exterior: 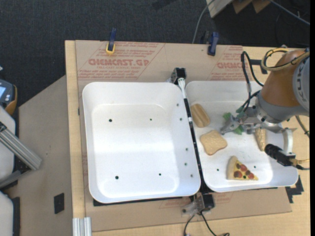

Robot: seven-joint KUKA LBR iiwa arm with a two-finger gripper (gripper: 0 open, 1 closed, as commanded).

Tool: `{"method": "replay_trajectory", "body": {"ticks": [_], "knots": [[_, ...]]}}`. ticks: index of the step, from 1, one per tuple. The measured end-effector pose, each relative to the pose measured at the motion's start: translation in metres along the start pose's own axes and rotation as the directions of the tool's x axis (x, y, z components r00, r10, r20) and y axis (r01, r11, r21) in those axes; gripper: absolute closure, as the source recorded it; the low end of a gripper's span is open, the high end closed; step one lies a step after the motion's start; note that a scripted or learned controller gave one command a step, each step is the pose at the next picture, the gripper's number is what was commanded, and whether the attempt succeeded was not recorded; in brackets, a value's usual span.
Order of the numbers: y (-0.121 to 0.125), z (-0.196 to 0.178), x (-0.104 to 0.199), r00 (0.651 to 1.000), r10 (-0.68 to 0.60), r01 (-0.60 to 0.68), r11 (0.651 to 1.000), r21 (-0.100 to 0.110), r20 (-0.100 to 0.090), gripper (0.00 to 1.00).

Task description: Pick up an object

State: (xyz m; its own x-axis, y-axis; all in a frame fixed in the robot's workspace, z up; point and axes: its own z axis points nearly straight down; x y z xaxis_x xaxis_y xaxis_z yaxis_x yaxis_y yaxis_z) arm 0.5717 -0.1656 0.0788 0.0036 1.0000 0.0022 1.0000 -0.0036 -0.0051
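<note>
arm (283, 90) over right bin (216, 181) | near green toy (235, 123), bread slice (213, 142), pizza slice (240, 170) | jaws: cannot tell

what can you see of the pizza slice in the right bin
The pizza slice is a toy-looking wedge with a yellow cheese top, red round toppings and a tan crust edge. It lies flat on the floor of the right bin, near the front wall, its point toward the bread slice. Nothing touches it; the pincer is farther back.

Left white bin (98, 102), brown cardboard sheet (147, 55) (clamped), dark carpet (49, 14)
</note>
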Motion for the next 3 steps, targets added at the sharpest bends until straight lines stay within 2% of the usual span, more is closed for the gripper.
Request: {"method": "replay_trajectory", "body": {"ticks": [1,2,3], "knots": [[0.046,-0.007,-0.051,1.000,-0.002,0.002,1.000,-0.007,0.002,0.00],[0.015,-0.005,0.045,1.000,-0.011,0.011,1.000,-0.001,-0.004,0.00],[0.036,-0.006,0.017,1.000,-0.003,0.003,1.000,-0.009,0.005,0.00]]}}
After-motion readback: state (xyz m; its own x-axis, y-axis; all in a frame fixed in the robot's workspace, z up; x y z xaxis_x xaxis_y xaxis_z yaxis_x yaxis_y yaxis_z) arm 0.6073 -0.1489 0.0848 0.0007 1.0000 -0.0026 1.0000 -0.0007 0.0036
